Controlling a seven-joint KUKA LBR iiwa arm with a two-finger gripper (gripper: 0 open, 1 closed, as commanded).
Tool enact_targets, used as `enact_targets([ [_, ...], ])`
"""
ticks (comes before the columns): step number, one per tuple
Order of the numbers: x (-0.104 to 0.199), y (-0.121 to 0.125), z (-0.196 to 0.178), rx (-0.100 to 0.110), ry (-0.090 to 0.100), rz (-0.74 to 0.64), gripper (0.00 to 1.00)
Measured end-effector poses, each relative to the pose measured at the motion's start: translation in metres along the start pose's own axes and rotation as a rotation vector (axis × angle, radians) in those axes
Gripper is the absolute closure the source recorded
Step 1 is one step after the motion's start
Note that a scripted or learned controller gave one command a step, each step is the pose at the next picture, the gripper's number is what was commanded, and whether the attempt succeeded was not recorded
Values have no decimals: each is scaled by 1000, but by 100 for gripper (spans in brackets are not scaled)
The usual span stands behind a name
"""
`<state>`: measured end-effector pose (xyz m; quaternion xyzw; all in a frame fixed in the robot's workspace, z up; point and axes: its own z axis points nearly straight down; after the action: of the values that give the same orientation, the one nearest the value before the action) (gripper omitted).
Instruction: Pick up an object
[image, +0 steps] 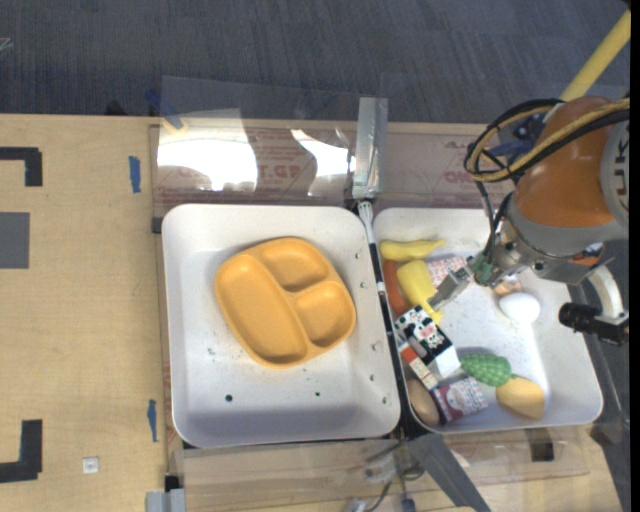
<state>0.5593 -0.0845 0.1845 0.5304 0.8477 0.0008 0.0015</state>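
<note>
Finds the gripper (453, 287) low in the right bin (565, 350), just beside the yellow block (415, 283) below the banana (410, 247), cannot tell whether clenched or released, sees nothing lifted, judges 1 grasp and the lift left to do.

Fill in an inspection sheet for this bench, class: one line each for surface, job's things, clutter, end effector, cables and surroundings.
Surface: tan bench bearing a left bin and a right bin, both white.
Job's things: in the right bin, a banana, a white egg, a green toy, a lemon and a black-and-white box.
Clutter: orange divided plate in the left bin.
End effector: end effector low over the right bin's rear; finger state unclear.
Cables: yellow and black loops by the orange wrist band.
Surroundings: grey carpet; clear sheet behind the bins.
</note>
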Motion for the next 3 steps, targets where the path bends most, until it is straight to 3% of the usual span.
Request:
enact_targets([
  [1, -43, -11, -1, 1, -1, 256, 0],
  [2, -93, 33, 80, -19, -13, 166, 0],
  [3, -86, -43, 95, -7, -5, 445, 0],
])
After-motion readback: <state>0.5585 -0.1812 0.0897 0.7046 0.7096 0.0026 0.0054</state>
